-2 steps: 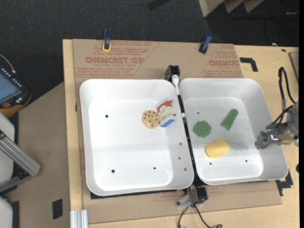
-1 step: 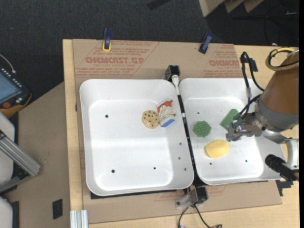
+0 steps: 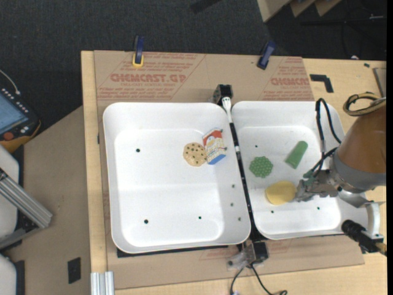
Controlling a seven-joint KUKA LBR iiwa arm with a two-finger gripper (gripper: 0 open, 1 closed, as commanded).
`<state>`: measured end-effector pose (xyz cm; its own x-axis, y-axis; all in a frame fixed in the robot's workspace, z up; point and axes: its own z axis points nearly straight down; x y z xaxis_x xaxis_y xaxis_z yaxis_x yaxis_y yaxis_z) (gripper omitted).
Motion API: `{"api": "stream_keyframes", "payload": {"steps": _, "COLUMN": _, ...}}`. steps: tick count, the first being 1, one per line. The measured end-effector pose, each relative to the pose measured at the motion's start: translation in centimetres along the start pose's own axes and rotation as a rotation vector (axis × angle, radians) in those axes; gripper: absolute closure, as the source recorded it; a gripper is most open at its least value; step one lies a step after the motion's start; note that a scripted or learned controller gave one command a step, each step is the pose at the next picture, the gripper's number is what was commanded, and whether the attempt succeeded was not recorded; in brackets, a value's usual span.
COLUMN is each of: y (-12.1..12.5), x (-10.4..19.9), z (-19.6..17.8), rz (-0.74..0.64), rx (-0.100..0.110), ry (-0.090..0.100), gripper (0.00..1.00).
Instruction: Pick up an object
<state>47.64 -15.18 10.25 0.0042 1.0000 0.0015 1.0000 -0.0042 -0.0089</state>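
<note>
We list first the bench (image 3: 184, 66), a flat surface faced with brown cardboard printed in red lettering, held at its far edge by two blue clamps (image 3: 139, 49).

Next, the left white shallow plastic bin (image 3: 123, 165) and the right white shallow plastic bin (image 3: 270, 118), set side by side with their inner rims touching along a black divider strip.

Next, the grey arm (image 3: 362, 165) with its orange band, entering from the right over the right bin's near right corner. A black cable (image 3: 322, 125) loops up from it across the bin's right rim.

The gripper (image 3: 305, 188) sits low in the right bin, pointing left, its tip just beside the right edge of the flat yellow oval piece (image 3: 280, 193). We cannot tell how far its fingers are parted, nor whether they have hold of anything; the tip is dark and small, and we see nothing clearly between the fingers.

In the right bin we also record a green cylindrical block (image 3: 296, 154), lying tilted toward the far right, and a dark green round bumpy object (image 3: 261, 166), left of the block and just beyond the yellow piece.

In the left bin, near the divider, we record a small red, white and blue carton (image 3: 214, 147) and, touching its left side, a round tan cookie with dark chips (image 3: 194, 154).
</note>
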Motion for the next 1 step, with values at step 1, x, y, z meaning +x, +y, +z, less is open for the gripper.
{"api": "stream_keyframes", "payload": {"steps": 1, "y": 0.42, "x": 10.00, "z": -15.03, "rz": -0.017, "rx": -0.025, "ry": 0.001, "gripper": 1.00}}
